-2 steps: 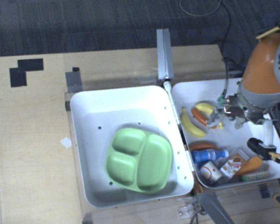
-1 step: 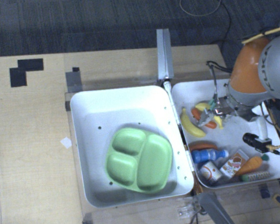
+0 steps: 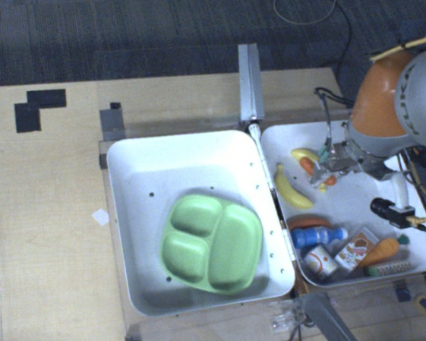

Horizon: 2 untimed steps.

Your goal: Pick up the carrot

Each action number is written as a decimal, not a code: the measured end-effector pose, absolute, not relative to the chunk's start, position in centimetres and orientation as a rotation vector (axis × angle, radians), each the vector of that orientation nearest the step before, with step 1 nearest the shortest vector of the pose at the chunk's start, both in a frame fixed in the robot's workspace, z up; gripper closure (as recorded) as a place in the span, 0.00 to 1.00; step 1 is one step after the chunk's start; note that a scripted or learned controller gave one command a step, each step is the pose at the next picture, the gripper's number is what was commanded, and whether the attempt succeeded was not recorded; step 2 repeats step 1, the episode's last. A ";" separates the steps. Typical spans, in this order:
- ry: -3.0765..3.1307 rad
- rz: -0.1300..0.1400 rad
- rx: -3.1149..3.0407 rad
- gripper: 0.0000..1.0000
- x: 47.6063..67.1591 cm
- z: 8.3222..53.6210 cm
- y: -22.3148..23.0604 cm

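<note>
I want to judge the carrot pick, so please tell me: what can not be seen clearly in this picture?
- Pincer: small and dark in the camera view; what lies beneath it is unclear.
- Carrot: its left end is tucked behind the small carton.
- Items by the blue bottle: crowded, labels too small to read.
- Arm: cut off by the right edge.

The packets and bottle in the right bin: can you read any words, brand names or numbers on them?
None can be read.
Blue bottle: label too blurred.
Small can: print too small.
Red and white carton: pictures and lettering too blurred.
Carrot and banana: no writing seen.
</note>
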<state>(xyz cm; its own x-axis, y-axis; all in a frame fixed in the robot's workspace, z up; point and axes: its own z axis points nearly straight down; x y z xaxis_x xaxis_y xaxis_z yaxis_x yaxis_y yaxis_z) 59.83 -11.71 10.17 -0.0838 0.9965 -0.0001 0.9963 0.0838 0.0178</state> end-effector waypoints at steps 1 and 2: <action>2.138 0.006 2.298 1.00 55.9 18.6 -6.1; 2.138 0.006 2.298 1.00 55.9 18.6 -6.1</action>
